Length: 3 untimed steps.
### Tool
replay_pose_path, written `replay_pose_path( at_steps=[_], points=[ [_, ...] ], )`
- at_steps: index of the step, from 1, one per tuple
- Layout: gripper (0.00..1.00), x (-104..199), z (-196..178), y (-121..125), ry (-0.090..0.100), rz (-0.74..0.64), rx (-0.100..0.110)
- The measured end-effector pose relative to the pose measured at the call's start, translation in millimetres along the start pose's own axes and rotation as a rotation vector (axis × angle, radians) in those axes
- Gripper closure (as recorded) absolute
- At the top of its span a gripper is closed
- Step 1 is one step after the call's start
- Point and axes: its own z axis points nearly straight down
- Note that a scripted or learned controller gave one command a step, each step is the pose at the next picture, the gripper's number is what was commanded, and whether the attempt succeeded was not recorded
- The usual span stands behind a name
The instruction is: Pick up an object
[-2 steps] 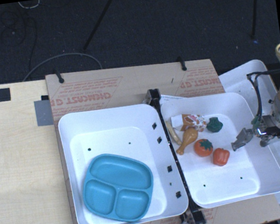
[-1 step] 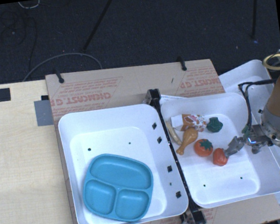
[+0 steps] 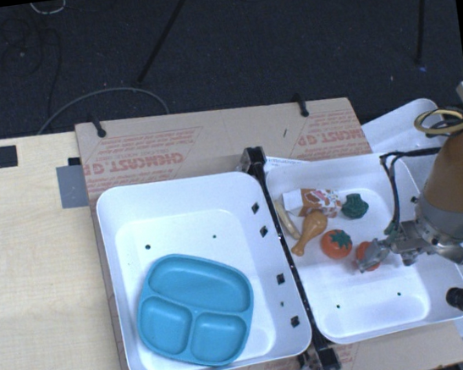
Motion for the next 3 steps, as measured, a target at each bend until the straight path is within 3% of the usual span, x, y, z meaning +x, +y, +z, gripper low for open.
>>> replay_pose_path(
  at_steps=[1,2,3],
  points=[
    [1.00,-1.4,-11.3,-0.3,-0.001,0.003,0.000],
    [1.00,-1.4,-72.7,0.3,-0.003,-0.003,-0.005],
    [1.00,-1.7,-109.3,0.4,-0.003,-0.004,-0.005]
  ],
)
